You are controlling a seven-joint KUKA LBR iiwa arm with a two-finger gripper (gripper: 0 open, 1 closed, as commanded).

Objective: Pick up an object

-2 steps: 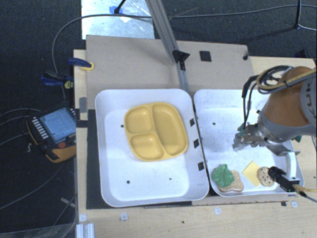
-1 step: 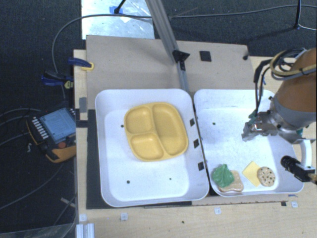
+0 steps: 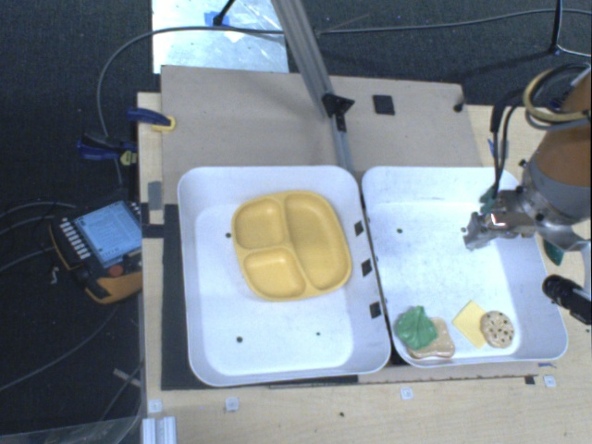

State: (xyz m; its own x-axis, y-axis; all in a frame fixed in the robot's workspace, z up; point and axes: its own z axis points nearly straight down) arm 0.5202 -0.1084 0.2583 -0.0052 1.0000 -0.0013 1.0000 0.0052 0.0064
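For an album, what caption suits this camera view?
Robot arm above right bin of toy food; yellow plate in left bin.

We look down on a tan surface (image 3: 250,109) laid over dark carpeted floor (image 3: 65,44); a grey pole (image 3: 301,35) slants across it; black cables (image 3: 55,239) trail on the floor beside a blue-screened handset (image 3: 100,239); a bright, shiny panel (image 3: 217,21) lies beyond.

Green-topped toast (image 3: 424,332), yellow cheese slice (image 3: 471,323) and cookie (image 3: 498,328) lie along right bin's near edge
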